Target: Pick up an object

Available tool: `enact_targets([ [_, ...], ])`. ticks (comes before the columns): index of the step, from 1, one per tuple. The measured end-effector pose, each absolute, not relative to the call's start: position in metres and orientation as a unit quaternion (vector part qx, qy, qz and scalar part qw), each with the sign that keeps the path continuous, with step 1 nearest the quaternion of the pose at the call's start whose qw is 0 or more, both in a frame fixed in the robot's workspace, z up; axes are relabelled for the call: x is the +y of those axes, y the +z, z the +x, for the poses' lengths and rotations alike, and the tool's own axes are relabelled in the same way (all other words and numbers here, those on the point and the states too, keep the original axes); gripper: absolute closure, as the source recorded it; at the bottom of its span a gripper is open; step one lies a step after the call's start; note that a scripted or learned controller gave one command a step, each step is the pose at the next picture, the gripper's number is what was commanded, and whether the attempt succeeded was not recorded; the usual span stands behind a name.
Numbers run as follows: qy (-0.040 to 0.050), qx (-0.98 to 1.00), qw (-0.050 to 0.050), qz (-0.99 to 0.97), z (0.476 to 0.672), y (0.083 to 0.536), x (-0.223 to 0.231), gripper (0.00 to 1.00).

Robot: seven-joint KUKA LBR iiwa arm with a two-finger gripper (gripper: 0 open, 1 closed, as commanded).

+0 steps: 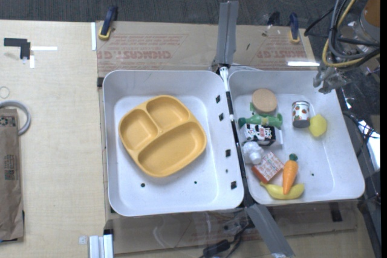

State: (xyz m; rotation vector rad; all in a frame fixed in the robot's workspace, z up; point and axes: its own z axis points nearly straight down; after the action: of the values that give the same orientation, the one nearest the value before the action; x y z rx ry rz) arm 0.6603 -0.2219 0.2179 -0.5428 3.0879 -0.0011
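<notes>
The right bin (pixel 338 181) holds several small items: a round tan burger toy (pixel 264 101), a small printed can (pixel 300 113), a yellow lemon (pixel 318 125), a black-and-white pouch (pixel 261 133), an orange carrot (pixel 289 173), a yellow banana (pixel 284 191) and a red box (pixel 268 167). My gripper (pixel 327 79) hangs over the bin's far right corner, above and right of the can. Nothing is seen in it.
The left bin (pixel 121 190) holds a yellow divided plate (pixel 162 136). A grey divider bar (pixel 227 33) stands behind the seam between the bins. Cables (pixel 347 3) loop around the arm at the upper right. Brown cardboard (pixel 157 48) lies behind the bins.
</notes>
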Motion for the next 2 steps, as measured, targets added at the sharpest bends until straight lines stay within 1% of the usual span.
enact_targets([
  [1,-0.0002,0.985,0.003,-0.173,0.66,0.218,-0.222,0.0],
  [2,-0.0006,0.908,0.003,-0.419,0.661,0.135,-0.207,0.0],
])
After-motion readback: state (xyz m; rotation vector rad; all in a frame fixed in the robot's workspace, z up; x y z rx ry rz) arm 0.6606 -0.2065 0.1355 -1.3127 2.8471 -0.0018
